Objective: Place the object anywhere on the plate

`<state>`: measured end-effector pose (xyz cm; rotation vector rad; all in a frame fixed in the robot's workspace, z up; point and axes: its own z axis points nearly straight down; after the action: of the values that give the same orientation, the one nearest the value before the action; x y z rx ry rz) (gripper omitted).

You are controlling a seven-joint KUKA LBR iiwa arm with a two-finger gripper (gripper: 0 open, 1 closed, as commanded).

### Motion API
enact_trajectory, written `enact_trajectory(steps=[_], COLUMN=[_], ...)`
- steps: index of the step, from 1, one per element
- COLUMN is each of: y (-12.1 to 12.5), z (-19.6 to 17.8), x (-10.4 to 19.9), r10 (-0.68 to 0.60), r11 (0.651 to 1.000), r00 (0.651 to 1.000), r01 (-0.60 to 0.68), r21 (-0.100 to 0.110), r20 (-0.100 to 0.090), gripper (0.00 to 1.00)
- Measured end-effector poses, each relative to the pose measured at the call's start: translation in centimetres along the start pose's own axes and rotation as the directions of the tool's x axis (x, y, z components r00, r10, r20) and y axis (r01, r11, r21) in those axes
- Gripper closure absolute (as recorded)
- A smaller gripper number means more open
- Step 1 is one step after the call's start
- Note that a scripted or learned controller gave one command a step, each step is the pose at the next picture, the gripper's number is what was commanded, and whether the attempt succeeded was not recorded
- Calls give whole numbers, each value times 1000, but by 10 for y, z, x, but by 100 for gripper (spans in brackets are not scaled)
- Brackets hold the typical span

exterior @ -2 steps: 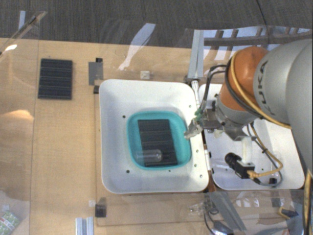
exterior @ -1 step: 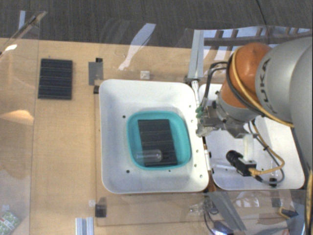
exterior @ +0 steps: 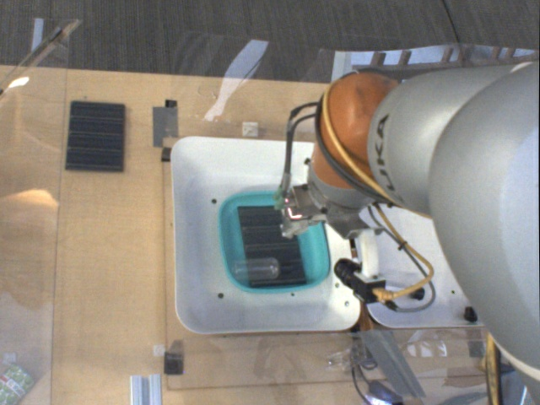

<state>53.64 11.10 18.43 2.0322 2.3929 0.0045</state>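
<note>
A teal plate (exterior: pixel 318 260) sits in the white bin (exterior: pixel 196 226), carrying a black ribbed block (exterior: pixel 268 247) and a clear cup (exterior: pixel 256 269). The gripper (exterior: pixel 292 213) hovers above; its opening cannot be told.

The scene is seen by one fixed camera, placed above the light wooden bench (exterior: pixel 101 251) and directed downward at a slant. The shallow white plastic bin (exterior: pixel 198 226) is framed near the centre. The large grey arm with the orange band (exterior: pixel 439 167) is seen very near, at the right side.
</note>
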Motion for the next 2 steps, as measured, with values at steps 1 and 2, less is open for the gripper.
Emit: enact_trajectory(steps=[1,2], y=[0,10], z=[0,-4], x=[0,-78], r10=[0,-12], r11=[1000,1000], r00=[1000,1000], r01=[0,12], r21=[0,-2], r20=[0,1], gripper=[0,0])
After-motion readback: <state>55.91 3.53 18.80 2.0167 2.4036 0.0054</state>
